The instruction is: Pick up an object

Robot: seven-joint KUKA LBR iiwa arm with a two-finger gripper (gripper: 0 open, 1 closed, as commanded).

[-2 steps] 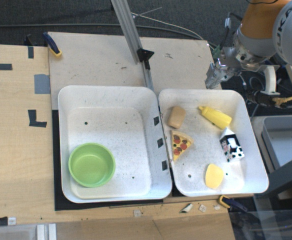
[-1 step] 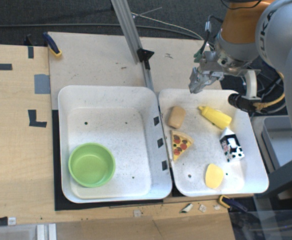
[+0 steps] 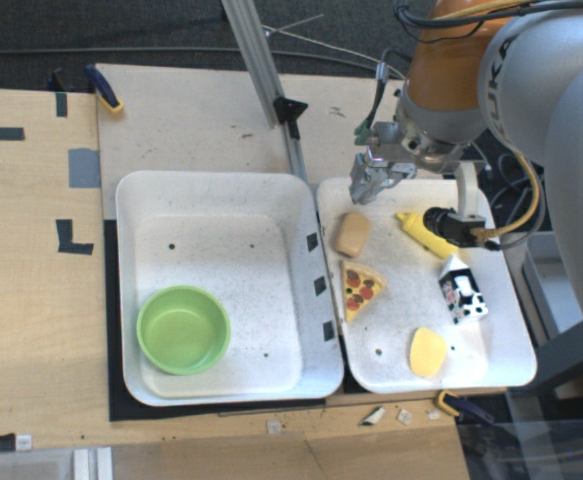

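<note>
**Bread roll under the gripper, nothing gripped**

A tan bread roll [image 3: 351, 234], rounded and matte, is being approached at the top left of the right bin [image 3: 501, 368], close to the rim. The gripper [image 3: 369, 186] is being held just above it; whether the fingers are open cannot be told. A rounded surface risks being nudged aside. Just below, a flat pizza slice [image 3: 359, 290] is lying; a glossy banana [image 3: 426, 234] is near.

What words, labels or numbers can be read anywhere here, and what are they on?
None can be read.
Arm: dark marks on its grey shell near the orange band, cut off and too blurred to read.
Black-and-white carton in the right bin: printed patches, too small to read.
Pizza slice: red dots, no text.
Green bowl in the left bin: plain.
</note>
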